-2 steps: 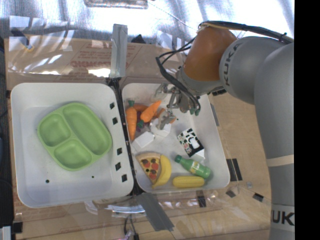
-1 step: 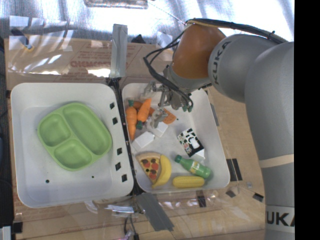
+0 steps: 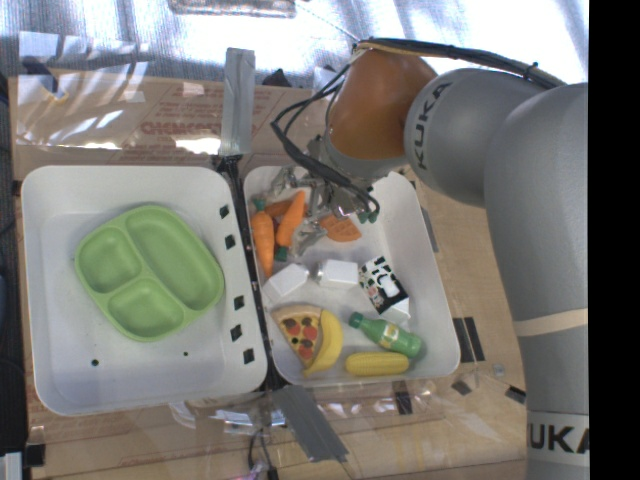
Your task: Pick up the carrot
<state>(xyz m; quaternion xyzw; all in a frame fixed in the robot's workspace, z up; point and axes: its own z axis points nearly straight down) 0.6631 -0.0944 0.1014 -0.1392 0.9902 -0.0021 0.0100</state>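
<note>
Two orange carrots lie in the right bin's (image 3: 432, 298) far left corner. One carrot (image 3: 263, 244) runs along the left wall, its tip pointing to the near side. The other carrot (image 3: 291, 218) leans tilted just right of it. My gripper (image 3: 314, 206) hangs low over that corner, below the orange wrist band, right beside the tilted carrot. Cables and the wrist hide where its tips meet the toys.
The right bin also holds an orange slice (image 3: 343, 231), two white blocks (image 3: 287, 280), a black-and-white carton (image 3: 383, 286), a pizza slice (image 3: 298, 330), a banana (image 3: 327, 344), a green bottle (image 3: 388, 336) and a yellow piece (image 3: 377, 364). A green divided plate (image 3: 148, 270) lies in the left bin (image 3: 50, 368).
</note>
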